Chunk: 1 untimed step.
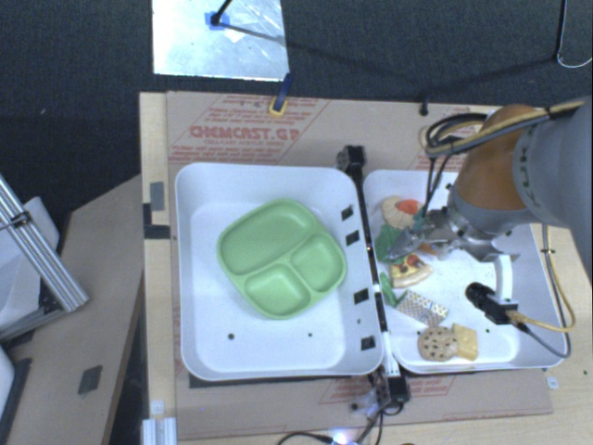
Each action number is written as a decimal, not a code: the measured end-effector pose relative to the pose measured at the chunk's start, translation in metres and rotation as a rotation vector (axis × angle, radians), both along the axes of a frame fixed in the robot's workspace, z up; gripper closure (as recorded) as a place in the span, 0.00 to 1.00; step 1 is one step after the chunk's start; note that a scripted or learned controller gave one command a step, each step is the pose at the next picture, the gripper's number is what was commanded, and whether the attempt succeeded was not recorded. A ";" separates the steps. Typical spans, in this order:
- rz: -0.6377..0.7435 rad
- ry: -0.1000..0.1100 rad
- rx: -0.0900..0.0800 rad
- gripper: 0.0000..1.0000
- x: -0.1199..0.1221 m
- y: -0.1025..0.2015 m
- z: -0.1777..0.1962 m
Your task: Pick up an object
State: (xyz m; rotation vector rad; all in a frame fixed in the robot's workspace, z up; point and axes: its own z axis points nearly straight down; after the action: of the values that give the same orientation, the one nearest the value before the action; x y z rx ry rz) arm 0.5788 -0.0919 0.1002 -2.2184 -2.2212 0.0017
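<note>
Pizza slice point(409, 271) sits in the right bin point(528, 346), near its left wall — your likeliest target, I'd judge, with the gripper point(414, 235) low just above it among green pieces. You're in the reach-down step; whether the fingers are parted or closed, you cannot tell. Next calls for a clean close on one item. Nearby: grater point(424, 306), cookie point(434, 343), cheese wedge point(466, 341). Left bin point(199, 341) holds a green divided plate point(281, 258)

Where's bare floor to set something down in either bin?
Left bin: white floor below and beside the green tray. Right bin: free strip along its right edge. Crowded near the divider: pizza slice, cookie, gripper.
</note>
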 end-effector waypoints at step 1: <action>0.000 -0.004 0.000 0.00 0.001 0.001 -0.015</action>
State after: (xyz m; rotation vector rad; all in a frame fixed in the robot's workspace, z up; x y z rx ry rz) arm 0.5799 -0.0910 0.0847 -2.2200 -2.2227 -0.0027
